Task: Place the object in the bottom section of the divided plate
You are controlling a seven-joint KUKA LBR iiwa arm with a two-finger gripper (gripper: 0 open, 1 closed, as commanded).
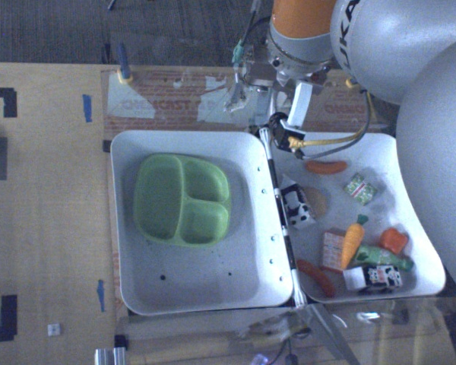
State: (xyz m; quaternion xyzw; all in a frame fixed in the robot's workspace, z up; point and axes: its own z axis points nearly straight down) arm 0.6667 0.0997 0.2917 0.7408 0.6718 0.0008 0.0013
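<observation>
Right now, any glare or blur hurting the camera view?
Camera view: overall soft focus; glare on the arm shell and the taped strip behind the bins; green plate evenly lit; toys in the right bin small, labels unreadable.

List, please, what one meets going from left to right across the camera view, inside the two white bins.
green divided plate → black-and-white cow toy → carrot → small green carton → orange-red toy piece
</observation>
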